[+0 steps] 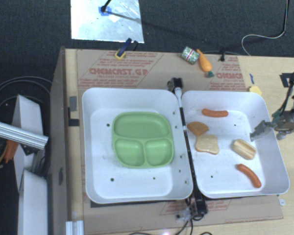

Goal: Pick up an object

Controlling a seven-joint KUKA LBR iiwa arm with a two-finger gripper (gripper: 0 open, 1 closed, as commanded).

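The right white bin point(272, 153) holds several toy foods. A reddish sausage point(215, 113) lies near its far side, with a brown cutlet-shaped piece point(198, 128) and a tan bread slice point(207, 144) toward its left wall. A pale bun point(244, 149) sits right of centre, and a second sausage point(248, 175) lies near the front. My gripper point(260, 129) reaches in over the bin's right rim, a little up and to the right of the bun, with nothing seen in it.
The left white bin point(95, 131) holds a green divided plate point(143, 139). Behind the bins, on the cardboard, lie a small green can point(190, 55) and a toy carrot point(205, 62). A cable point(264, 35) trails at the far right.
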